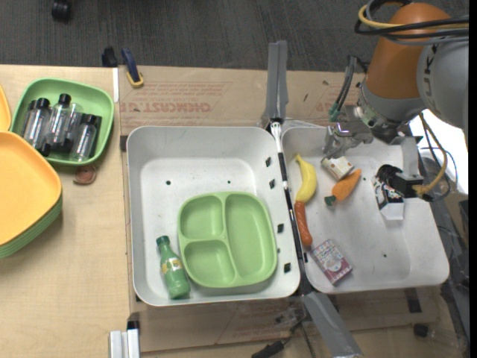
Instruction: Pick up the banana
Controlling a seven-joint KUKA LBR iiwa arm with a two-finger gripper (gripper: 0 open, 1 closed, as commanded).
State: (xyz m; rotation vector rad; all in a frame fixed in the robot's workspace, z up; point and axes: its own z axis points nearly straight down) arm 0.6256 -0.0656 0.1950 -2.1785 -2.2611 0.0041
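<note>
Nearest the camera, a card box (331,261) lies in the right bin (417,271); beyond it the banana (305,179) rests untouched against the left wall, so reaching it looks cramped, the gripper (339,142) hovering just beyond, grip unclear

Red print "CHEMCAST", upside down, on cardboard sheet (194,99) behind bins.

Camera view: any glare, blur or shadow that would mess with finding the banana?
Camera view: the banana is sharp and evenly lit against the right bin; a blown-out bright patch sits at that bin's far right by the arm; the tool is slightly soft and cluttered by cables; shadows in both bins are faint; mild wide-angle slant.
</note>
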